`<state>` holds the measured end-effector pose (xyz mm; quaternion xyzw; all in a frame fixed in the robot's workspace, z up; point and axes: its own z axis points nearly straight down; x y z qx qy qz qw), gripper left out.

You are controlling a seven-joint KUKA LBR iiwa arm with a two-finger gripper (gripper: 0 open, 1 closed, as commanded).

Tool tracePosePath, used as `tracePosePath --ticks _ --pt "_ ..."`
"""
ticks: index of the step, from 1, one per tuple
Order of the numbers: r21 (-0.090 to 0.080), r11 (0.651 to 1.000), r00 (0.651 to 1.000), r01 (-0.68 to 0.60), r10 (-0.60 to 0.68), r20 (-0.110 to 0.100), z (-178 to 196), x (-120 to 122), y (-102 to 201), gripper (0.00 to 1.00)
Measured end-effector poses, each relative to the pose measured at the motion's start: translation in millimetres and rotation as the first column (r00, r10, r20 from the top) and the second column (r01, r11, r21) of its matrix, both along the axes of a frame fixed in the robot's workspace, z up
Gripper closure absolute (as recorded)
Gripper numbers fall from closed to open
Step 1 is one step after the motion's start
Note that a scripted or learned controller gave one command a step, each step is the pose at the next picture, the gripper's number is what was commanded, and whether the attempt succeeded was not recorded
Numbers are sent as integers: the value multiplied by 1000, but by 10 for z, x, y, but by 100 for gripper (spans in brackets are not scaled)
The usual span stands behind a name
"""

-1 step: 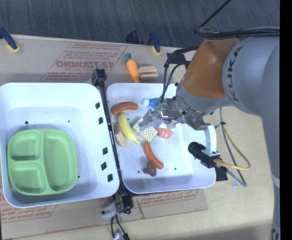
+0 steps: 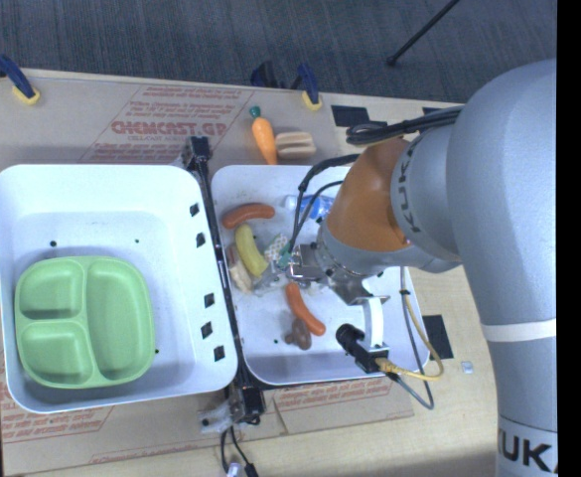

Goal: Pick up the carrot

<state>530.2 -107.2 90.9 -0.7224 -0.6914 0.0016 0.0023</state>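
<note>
1. Grey and orange fill the right of your view: the grey arm [image 2: 499, 217] with its orange wrist band [image 2: 369, 202] reaches in from the right over the right-hand shallow white bin [image 2: 270, 361].
2. The gripper [image 2: 305, 266] sits low over the middle of that bin, and you cannot tell how it is set, since the wrist covers it.
3. Just left of the gripper you see a yellow banana-shaped toy [image 2: 249, 250], and just beyond that, toward the far side, a reddish-orange sausage-shaped toy [image 2: 248, 213].
4. Just near of the gripper lies a second orange-red sausage-shaped toy [image 2: 305, 309], with a small brown lump [image 2: 297, 338] at its near end.
5. A blue and white crumpled wrapper [image 2: 313, 208] shows at the far side of the bin, partly under the wrist.
6. The orange toy carrot with a green tip [image 2: 263, 137] lies outside both bins, on the cardboard sheet [image 2: 151, 117] beyond the far edge of the right bin, well apart from the gripper.
7. Touching the carrot on its right is a tan block-shaped toy [image 2: 295, 146].
8. In the left-hand shallow white bin [image 2: 91, 192] you have a light green divided plastic plate [image 2: 83, 319], resting toward its near left corner.
</note>
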Motion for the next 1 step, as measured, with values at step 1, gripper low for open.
tracePosePath --ticks 1 --pt "-2 981 981 193 -193 1 1008 399 655 0"
